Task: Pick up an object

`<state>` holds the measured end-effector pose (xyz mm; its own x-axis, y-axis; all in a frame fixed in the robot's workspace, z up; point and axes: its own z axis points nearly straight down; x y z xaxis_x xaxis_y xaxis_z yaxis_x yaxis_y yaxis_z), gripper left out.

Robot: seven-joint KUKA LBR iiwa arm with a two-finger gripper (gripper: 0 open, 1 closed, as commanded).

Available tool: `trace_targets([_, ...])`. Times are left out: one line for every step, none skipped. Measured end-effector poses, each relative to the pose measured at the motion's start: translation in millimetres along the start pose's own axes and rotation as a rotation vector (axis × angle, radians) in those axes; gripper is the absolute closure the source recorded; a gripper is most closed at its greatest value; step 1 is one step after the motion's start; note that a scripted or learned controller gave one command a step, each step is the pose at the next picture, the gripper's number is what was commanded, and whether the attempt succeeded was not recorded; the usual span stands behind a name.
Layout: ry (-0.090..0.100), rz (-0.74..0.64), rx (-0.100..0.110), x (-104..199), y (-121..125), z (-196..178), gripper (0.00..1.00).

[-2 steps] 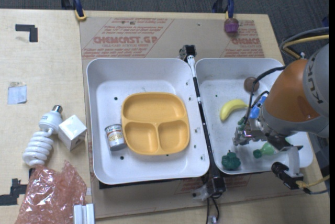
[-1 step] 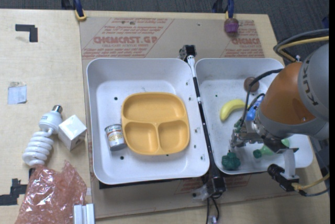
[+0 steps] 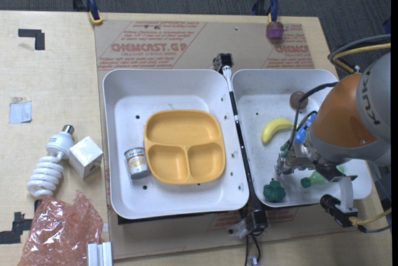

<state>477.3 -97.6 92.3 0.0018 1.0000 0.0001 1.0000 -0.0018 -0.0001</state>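
Note:
The right bin [image 3: 261, 87] holds a yellow banana [image 3: 275, 129], a dark green broccoli-like piece [image 3: 273, 191] near the front edge, a small brown ball [image 3: 298, 98] and a light green item [image 3: 318, 178] partly hidden under the arm. My gripper [image 3: 288, 165] reaches down into this bin, just above the broccoli piece and below the banana. The grey and orange wrist [image 3: 339, 125] covers most of it.
The left bin [image 3: 118, 87] holds a yellow divided plate [image 3: 185, 146] and a small can [image 3: 135, 163]. On the bench to the left lie a spiral light bulb [image 3: 51, 162], a white cube [image 3: 86, 156] and crumpled pink plastic [image 3: 59, 233]. A purple item [image 3: 275, 30] sits at the back.

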Motion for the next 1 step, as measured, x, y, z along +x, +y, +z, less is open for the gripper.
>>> trace_targets([-0.001,-0.004,-0.001,-10.2,88.5,-0.3,0.0])
